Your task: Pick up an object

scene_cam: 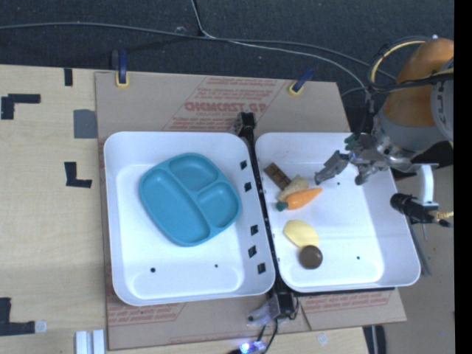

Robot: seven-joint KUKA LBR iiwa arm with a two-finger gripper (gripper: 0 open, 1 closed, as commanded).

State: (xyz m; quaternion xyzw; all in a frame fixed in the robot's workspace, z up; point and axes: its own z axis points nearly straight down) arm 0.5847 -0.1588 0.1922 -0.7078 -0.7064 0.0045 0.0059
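Note:
My gripper [345, 171] hangs over the upper right part of the right bin [369, 268], its two dark fingers spread apart with nothing between them. To its left lie an orange carrot [303, 197], a cream-coloured piece [293, 185] and a brown bar [276, 174]. Nearer the front of the same bin sit a yellow lemon-like piece [300, 233] and a brown ball [310, 257]. The carrot's tip is a short way left of and below the left finger.
The left bin [129, 271] holds a blue divided plate [189, 198]. A black divider [254, 198] runs between the bins. Cables cross the dark floor at the back. The arm's grey body [413, 116] stands over the right bin's right edge.

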